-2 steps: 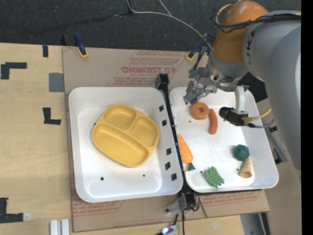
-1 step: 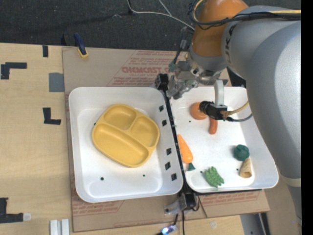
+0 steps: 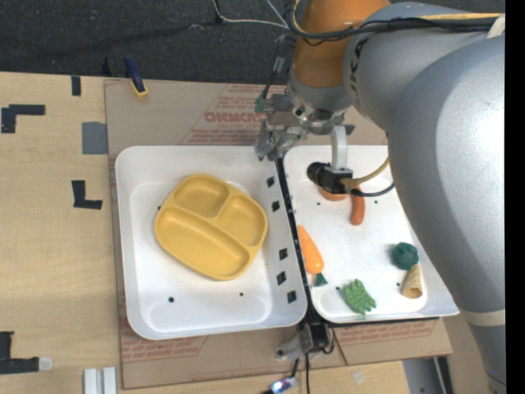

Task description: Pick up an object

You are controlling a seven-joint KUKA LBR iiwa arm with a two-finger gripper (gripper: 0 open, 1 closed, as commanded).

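Note:
My gripper [image 3: 271, 144] hangs over the far end of the divider between the two bins, above the back rim. Nothing shows in its grasp. In the right bin [image 3: 373, 245] lie an orange carrot [image 3: 310, 251] along the left wall, a reddish sausage [image 3: 357, 210], a dark green round piece [image 3: 404, 254], a tan cone [image 3: 413, 282] and a leafy green piece [image 3: 358, 296] near the front. A small orange thing [image 3: 331, 193] lies partly hidden under the wrist hardware. A yellow divided plate [image 3: 212, 225] rests in the left bin [image 3: 135, 220].
The big grey arm covers the right bin's far right side. Both bins stand on a cardboard sheet [image 3: 230, 113] on the wooden bench. A blue and yellow tool [image 3: 135, 77] lies at the back left.

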